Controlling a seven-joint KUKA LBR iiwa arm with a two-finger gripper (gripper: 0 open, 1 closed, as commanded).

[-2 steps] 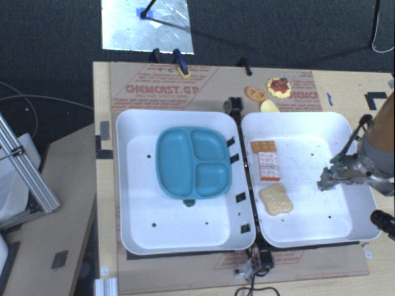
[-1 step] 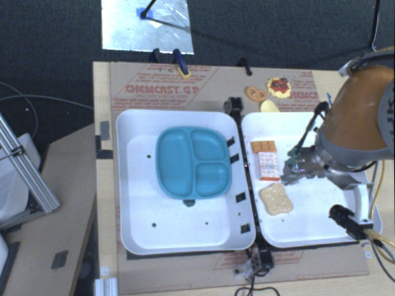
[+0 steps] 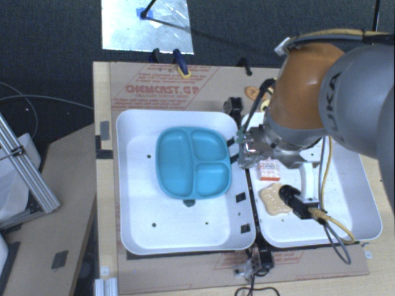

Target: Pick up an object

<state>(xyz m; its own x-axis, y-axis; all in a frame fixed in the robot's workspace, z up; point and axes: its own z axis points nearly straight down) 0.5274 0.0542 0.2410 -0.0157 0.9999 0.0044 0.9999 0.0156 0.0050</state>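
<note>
A blue divided plate lies in the middle of the left white bin. In the right bin, near its left wall, a small red-and-white box lies flat, and a tan, cookie-like piece lies just in front of it. My gripper hangs over the divide between the two bins, just left of the box and right of the plate. The bulky grey and orange wrist covers most of it from above. I see nothing held.
The arm hides the back of the right bin. Brown cardboard lies under and behind both bins, with clamps at its far edge. A shiny metal sheet lies on the dark floor beyond.
</note>
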